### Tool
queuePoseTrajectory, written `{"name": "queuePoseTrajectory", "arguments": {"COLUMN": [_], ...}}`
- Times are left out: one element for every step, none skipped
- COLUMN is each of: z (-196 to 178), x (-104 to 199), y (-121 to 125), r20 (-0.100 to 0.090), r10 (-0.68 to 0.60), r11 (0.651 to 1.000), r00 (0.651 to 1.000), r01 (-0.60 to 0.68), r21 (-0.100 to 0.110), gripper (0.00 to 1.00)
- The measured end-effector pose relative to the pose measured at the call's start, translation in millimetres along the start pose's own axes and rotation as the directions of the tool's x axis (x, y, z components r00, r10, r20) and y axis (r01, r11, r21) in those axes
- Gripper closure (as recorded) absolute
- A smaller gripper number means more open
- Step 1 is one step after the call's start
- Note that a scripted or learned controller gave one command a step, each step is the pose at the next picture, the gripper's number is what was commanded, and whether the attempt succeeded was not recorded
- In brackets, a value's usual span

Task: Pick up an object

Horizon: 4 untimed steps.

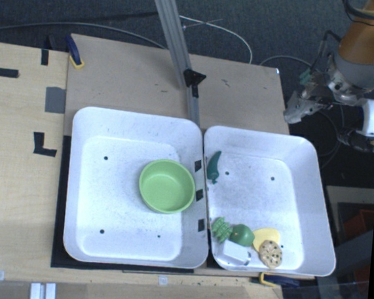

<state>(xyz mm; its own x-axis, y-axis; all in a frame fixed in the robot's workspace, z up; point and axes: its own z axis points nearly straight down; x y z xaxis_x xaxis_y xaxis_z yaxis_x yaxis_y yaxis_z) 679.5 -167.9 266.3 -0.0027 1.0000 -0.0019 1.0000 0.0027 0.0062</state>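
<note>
Near the front edge of the right bin (314,191), 1 green toy (242,235) is judged light, rigid and best pinched across its middle, while the gripper's (298,111) state cannot be told.

Two white bins were counted: a left bin (80,168) and a right bin (301,189). One green bowl (166,186) was seen in the left. Five small items were counted in the right: one dark green piece (213,166), one leafy green piece (221,230), one round green piece (242,235), one yellow piece (267,236) and one speckled cookie (270,253).
</note>
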Motion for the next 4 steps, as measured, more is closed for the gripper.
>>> {"name": "queuePoseTrajectory", "arguments": {"z": [15, 10, 7, 28], "x": [50, 97, 146, 191], "y": [-29, -58, -87, -117], "r20": [-0.003, -0.003, -0.003, -0.003], "r10": [-0.002, -0.002, -0.003, -0.002], "r11": [1.0, 1.0, 1.0, 1.0], "r00": [1.0, 1.0, 1.0, 1.0], "r01": [0.002, 0.002, 0.003, 0.002], "r21": [0.01, 0.009, 0.01, 0.012], "gripper": [1.0, 1.0, 1.0, 1.0]}}
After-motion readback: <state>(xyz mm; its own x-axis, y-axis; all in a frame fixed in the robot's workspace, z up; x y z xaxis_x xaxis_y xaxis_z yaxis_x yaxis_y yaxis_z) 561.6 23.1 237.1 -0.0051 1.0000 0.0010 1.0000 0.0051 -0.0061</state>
